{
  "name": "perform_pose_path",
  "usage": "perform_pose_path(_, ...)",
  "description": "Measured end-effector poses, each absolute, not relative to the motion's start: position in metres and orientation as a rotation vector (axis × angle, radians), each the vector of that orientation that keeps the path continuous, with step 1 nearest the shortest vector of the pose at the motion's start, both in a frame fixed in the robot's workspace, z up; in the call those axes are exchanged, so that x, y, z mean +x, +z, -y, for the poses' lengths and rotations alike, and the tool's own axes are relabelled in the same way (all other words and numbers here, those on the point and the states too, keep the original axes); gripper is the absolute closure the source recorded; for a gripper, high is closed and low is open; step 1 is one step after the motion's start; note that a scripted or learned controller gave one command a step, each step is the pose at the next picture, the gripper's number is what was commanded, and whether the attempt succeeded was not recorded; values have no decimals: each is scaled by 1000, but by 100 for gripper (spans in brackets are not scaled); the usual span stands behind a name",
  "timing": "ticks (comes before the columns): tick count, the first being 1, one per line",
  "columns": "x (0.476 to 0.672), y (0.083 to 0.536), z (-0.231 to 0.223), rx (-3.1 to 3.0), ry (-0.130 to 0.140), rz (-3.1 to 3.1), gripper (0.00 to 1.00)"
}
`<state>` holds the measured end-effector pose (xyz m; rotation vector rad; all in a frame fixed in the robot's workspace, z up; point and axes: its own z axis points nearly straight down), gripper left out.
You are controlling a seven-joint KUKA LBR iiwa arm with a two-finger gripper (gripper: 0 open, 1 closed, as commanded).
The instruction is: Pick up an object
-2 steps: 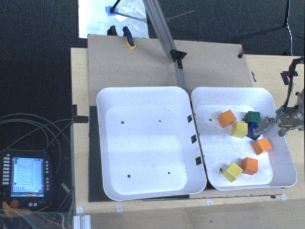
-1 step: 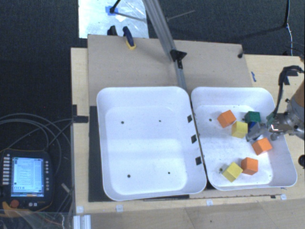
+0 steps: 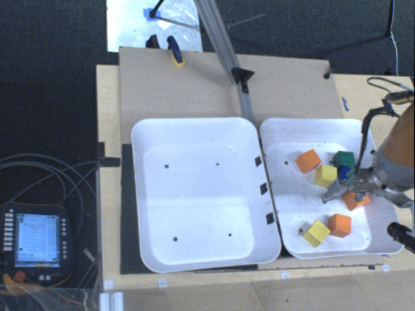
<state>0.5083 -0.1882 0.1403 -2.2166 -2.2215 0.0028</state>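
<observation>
The arm [image 3: 397, 149] is cut off by the picture's right edge. The end effector [image 3: 338, 192] partly covers an orange block [image 3: 355, 201] and a blue block [image 3: 343, 172] near the right bin's [image 3: 285, 238] right edge; its fingers are too small and blurred to read. The green block [image 3: 344, 157] shows only partly.

A robotics lab: a teach pendant [image 3: 34, 241] with trailing cables [image 3: 48, 173] lies beside a bench [image 3: 220, 83] on dark carpet [image 3: 45, 63].

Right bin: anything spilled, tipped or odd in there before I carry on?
Nothing stands out. All the blocks sit inside the right bin: orange, yellow, green, yellow, orange. The gripper is low among them.
</observation>
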Motion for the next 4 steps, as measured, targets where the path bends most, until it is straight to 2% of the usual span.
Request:
perform_pose_path(1,510,155,189,-2219,-3,2229,100)
perform_pose_path(3,505,251,201,-2223,-5,2231,100)
perform_pose_path(4,507,283,201,-2220,-4,2231,100)
